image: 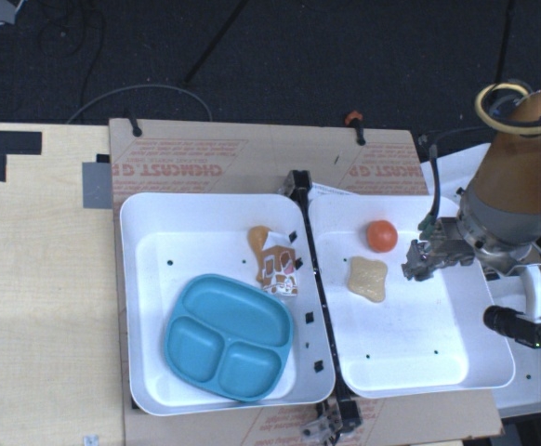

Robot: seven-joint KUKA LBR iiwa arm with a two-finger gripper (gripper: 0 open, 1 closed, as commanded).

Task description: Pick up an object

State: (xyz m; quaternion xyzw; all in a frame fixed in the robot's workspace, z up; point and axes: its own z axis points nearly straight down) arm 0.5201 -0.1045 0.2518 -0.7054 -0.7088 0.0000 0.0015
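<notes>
Nearest the camera: one blue three-compartment plate (228,337) in the left bin (150,249). Behind it, one small printed packet (279,272) touching one tan piece (258,241). Right bin (419,342) holds two things: one orange-red ball (381,236), one pale beige lump (368,279) just beside it. Gripper (421,258) hovers right of both, gripping nothing; finger spread unclear.

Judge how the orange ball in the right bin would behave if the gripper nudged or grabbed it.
The orange ball looks round and smooth, so it would probably roll at a nudge. It sits free on the flat floor of the right bin, apart from the beige lump, so nothing would likely stop it.
</notes>
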